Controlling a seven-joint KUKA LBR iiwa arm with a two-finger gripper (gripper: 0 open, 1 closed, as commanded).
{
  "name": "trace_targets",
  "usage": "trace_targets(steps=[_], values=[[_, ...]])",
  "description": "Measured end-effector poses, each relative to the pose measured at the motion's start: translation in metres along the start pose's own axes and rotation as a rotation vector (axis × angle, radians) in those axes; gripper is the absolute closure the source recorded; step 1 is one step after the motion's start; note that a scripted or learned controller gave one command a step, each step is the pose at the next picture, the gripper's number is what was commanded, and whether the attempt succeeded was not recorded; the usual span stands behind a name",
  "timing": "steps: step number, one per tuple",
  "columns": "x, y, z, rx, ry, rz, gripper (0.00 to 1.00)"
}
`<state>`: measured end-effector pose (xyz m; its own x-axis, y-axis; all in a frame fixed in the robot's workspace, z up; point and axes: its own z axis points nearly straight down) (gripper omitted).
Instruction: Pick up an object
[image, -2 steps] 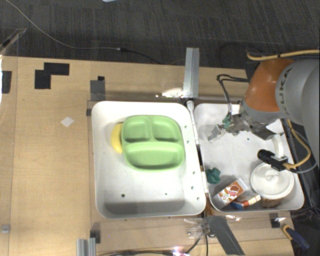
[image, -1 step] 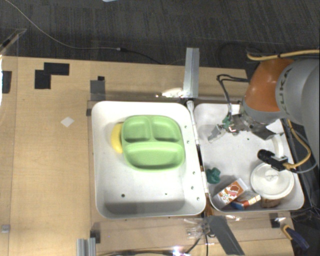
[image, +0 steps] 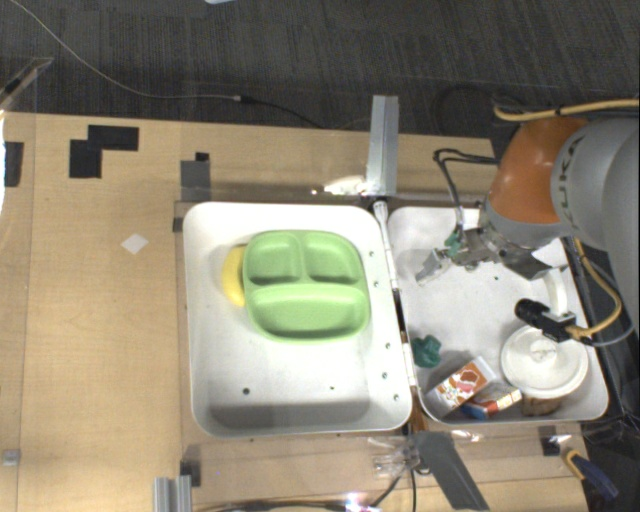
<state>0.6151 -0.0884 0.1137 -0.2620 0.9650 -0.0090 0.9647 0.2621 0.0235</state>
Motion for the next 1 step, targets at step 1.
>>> trace_targets(steps=[1], values=[[0.0000, 0.0000, 0.0000, 0.000, 0.000, 0.000, 0.00]])
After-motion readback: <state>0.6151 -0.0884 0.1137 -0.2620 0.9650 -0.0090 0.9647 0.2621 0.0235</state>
